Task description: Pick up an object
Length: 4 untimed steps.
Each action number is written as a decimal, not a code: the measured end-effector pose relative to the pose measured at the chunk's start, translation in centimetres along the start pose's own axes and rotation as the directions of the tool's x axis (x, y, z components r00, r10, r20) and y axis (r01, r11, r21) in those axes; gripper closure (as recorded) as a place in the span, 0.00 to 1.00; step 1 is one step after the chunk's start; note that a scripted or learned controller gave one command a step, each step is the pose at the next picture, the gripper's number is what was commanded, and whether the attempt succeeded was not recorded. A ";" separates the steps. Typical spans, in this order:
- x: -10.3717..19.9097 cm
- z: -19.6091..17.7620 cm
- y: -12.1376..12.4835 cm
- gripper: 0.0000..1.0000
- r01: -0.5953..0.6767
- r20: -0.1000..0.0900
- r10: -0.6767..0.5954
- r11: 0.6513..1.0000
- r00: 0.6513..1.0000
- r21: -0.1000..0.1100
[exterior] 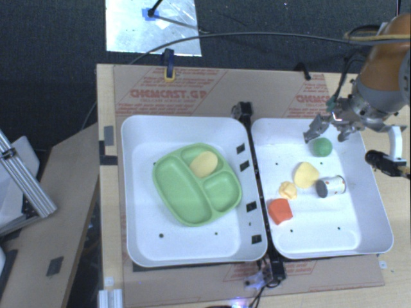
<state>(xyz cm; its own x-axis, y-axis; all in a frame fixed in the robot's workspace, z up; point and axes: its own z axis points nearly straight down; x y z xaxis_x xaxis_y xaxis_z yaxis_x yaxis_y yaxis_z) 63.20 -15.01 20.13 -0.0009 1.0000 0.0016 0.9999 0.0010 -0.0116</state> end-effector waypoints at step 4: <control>0.0 11.7 1.6 0.00 0.006 0.002 -0.006 1.000 1.000 -0.013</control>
